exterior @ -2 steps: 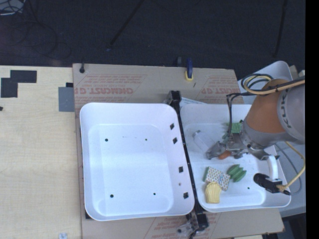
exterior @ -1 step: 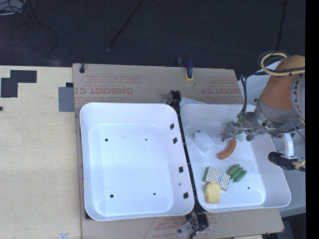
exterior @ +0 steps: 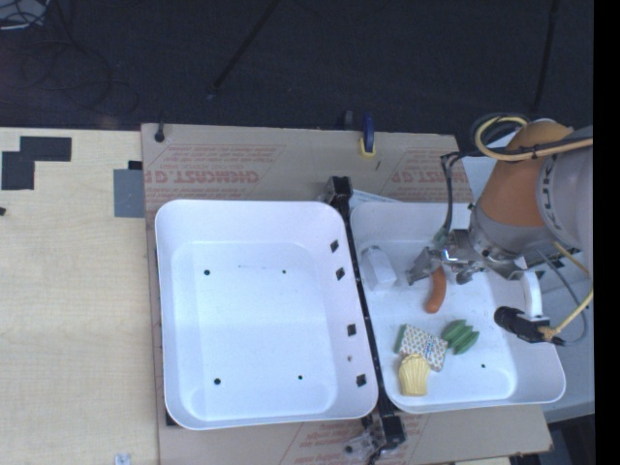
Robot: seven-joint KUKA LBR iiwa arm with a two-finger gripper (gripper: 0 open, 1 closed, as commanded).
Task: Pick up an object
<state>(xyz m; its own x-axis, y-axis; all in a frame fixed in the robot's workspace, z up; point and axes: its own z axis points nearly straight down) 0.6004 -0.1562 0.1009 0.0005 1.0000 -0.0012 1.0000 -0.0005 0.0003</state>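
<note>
Tool [exterior: 444, 263]: one, metal, on the grey arm [exterior: 572, 201] that enters from the right; positioned over the upper middle of the right bin [exterior: 489, 381]; whether it is spread, pressed together or pinching something cannot be told from this view. Orange piece [exterior: 435, 294]: one, long and narrow, slightly tilted, its upper end directly at the tool's underside and its lower end pointing toward the near side of the bin; contact with the tool unclear. Green piece [exterior: 460, 336]: one, small and lobed, below and right of the orange piece, apart from it. Patterned square [exterior: 421, 345]: one, pale with a fine check, just left of the green piece. Yellow piece [exterior: 414, 375]: one, ribbed, touching or just under the lower edge of the patterned square, near the bin's front left corner. Clear piece [exterior: 378, 265]: one, pale and hard to make out, near the right bin's left wall, left of the tool. Left bin [exterior: 252, 308]: one, white, shallow, set side by side with the right bin, their walls meeting along a row of black clips [exterior: 351, 329]. Cardboard sheet [exterior: 242, 168]: one, brown with red print, under both bins. Table [exterior: 68, 308]: pale wood, carrying the sheet. Blue clamp [exterior: 368, 134]: one, at the sheet's far edge.
</note>
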